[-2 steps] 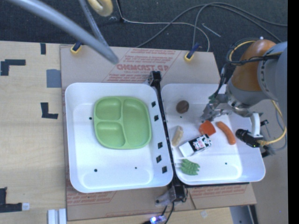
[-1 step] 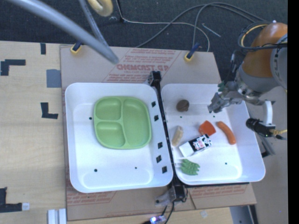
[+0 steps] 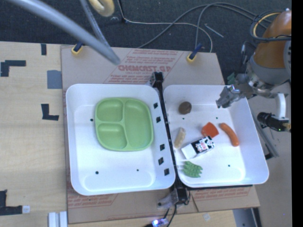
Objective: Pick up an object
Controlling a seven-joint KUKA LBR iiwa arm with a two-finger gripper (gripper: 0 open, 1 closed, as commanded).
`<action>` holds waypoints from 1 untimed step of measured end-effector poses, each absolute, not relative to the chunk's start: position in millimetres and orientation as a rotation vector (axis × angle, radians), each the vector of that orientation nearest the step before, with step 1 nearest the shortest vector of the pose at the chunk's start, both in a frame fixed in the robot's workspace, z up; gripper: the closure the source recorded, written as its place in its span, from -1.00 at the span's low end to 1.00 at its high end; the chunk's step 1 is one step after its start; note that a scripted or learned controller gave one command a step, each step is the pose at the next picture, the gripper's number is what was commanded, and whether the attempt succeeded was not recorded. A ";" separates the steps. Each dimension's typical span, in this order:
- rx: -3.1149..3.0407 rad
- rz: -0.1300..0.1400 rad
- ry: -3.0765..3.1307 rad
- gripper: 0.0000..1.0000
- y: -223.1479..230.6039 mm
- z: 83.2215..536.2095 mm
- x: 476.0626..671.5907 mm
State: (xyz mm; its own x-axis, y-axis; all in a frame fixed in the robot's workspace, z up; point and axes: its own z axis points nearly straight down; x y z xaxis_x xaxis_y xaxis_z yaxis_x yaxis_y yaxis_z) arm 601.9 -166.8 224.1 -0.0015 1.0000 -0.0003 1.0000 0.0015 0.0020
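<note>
Nothing is picked yet — the gripper (image 3: 226,100) hangs over the right bin's (image 3: 246,174) edge, its state I cannot tell, and all items lie untouched.

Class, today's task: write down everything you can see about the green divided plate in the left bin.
The green divided plate is pale green, a rounded square, and looks like smooth plastic. Raised ridges split it into three compartments: two smaller ones on the left and one larger on the right, all bare. It lies flat and upright on the floor of the left bin, slightly toward the bin's far side. Nothing rests on it or touches it.
</note>
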 end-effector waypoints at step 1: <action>2.219 -0.003 2.228 1.00 -115.2 216.0 578.9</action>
State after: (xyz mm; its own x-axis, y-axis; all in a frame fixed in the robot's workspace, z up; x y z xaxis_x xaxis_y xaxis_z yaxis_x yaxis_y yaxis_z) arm 578.9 -115.2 216.0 -0.0038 1.0000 0.0007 1.0000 0.0038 -0.0032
